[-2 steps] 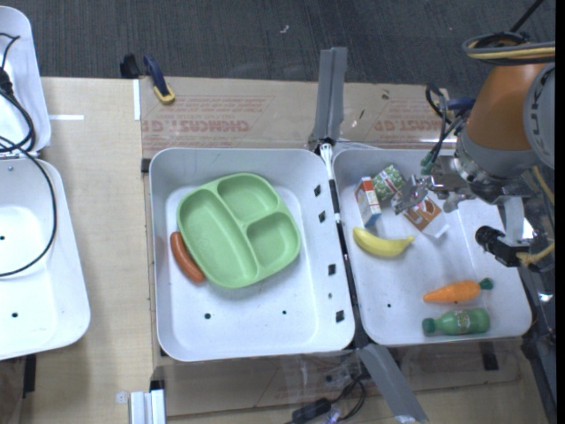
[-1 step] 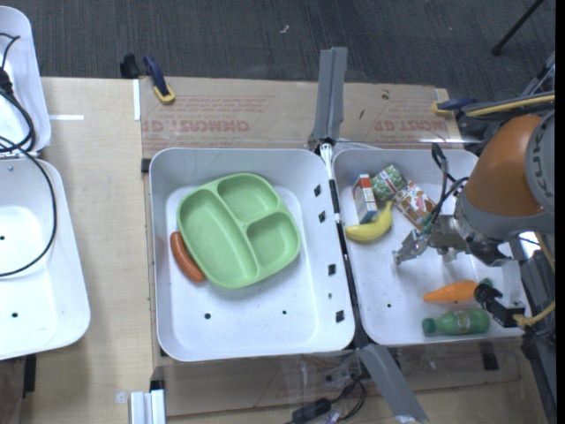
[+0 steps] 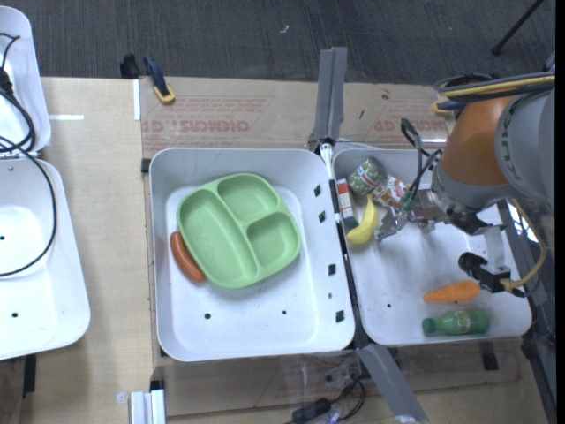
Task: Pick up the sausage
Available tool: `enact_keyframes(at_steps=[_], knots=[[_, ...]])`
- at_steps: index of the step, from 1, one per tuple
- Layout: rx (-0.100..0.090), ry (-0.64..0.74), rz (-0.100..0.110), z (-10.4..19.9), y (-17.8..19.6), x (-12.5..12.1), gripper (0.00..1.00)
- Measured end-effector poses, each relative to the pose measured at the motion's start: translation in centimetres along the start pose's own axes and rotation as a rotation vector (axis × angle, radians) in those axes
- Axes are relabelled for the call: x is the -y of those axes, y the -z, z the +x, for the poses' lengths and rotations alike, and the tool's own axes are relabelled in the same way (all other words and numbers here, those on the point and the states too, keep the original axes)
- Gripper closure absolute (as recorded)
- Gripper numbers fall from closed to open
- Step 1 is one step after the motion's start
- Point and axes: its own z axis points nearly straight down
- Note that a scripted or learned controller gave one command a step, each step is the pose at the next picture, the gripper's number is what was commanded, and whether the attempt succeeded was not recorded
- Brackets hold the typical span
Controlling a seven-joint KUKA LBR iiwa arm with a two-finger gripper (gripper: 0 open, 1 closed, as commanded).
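Looking down at a slant, the camera took in a pale wooden bench (image 3: 97,104) set against dark grey carpet (image 3: 265,16), with a sheet of brown cardboard (image 3: 238,117) printed in red letters lying behind two shallow white bins. A blue-and-yellow clamp (image 3: 157,79) sat at the bench's far edge, and a black cable (image 3: 26,148) looped over white trays at the left.

In the left bin (image 3: 256,325) lay a green divided plate (image 3: 238,230), its three compartments bare. The sausage (image 3: 186,257) lay just beside the plate's left rim, touching or nearly touching it: a short, reddish-orange link, smooth and slightly curved, angled from upper left to lower right on the white floor.

The right bin (image 3: 415,268) held a banana (image 3: 363,223), a crumpled printed packet (image 3: 371,179), a carrot (image 3: 452,292) and a green bottle (image 3: 456,322) on its side. The grey arm with its orange band reached in from the right, and the gripper (image 3: 395,217) sat low in this bin, close beside the banana and well apart from the sausage. Whether its claw was wide or narrow could not be told; nothing was visibly held in it.
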Motion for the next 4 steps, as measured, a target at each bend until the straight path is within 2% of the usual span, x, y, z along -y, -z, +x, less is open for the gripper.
enact_keyframes(at_steps=[1, 2, 3, 4], knots=[[-0.002, 0.037, -0.005, -10.0, 0.2, -4.2, 0.0], [0.0, 0.106, -0.003, -0.7, 3.3, -4.6, 0.0], [0.001, 0.339, -0.003, 13.6, 10.1, -7.4, 0.0], [0.001, 0.459, -0.001, 14.9, 10.1, -5.4, 0.0]])
